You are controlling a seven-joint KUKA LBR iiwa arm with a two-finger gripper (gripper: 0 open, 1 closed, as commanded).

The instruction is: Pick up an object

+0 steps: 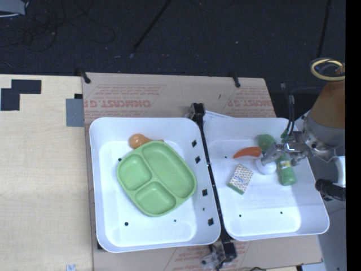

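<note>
Your pincer sits low in the right bin, among a green bottle, a small white item and an orange carrot-shaped toy. Whether it is open or closed cannot be told. The bottle, just beside the pincer, looks like light, rigid, smooth plastic; judge it slippery, and take it across its narrow body. A patterned packet lies nearby.
</note>
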